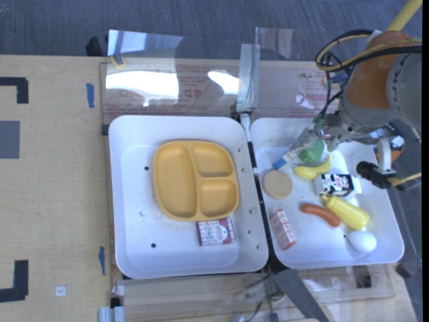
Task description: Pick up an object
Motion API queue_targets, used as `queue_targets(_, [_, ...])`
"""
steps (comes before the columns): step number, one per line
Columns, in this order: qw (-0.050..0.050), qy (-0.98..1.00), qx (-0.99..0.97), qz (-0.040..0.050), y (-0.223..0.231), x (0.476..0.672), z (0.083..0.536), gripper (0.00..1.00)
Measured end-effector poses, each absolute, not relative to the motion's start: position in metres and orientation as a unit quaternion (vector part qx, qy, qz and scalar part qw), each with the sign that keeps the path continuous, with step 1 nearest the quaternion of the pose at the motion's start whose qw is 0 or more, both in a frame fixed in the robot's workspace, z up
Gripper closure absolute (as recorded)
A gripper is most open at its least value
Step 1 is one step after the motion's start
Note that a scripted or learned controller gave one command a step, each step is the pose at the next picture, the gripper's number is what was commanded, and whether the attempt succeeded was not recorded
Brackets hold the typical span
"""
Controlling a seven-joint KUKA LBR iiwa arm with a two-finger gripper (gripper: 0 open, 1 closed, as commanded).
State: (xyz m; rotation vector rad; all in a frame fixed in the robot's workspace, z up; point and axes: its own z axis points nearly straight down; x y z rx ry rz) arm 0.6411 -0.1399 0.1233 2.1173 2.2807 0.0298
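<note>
My gripper [315, 138] hangs at the back of the right bin [389, 250], directly over a green rounded object [312, 155] and seemingly touching its top. A small yellow banana-shaped piece [306, 172] lies just in front of the green object. Beside them are a blue and white piece [281, 160], a round tan disc [277, 184] and a black and white carton [337, 183]. Nearer the front lie a yellow bottle [347, 210], a red sausage [320, 214], a white egg [362, 241] and a small red carton [283, 229].
The left bin [127, 247] holds a yellow divided plate [196, 179] and a small red box [216, 232] in front of it. Clear plastic walls [174, 79] stand behind both bins. The arm's grey and orange body [382, 79] looms over the right bin's back right corner.
</note>
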Motion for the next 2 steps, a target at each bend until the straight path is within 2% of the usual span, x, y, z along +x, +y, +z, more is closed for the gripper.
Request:
queue_targets(1, [0.02,0.759,0.651,0.0181,-0.14,0.647,0.117,0.0])
queue_targets(2, [0.028,0.772,0.634,0.0135,-0.145,0.632,0.117,0.0])
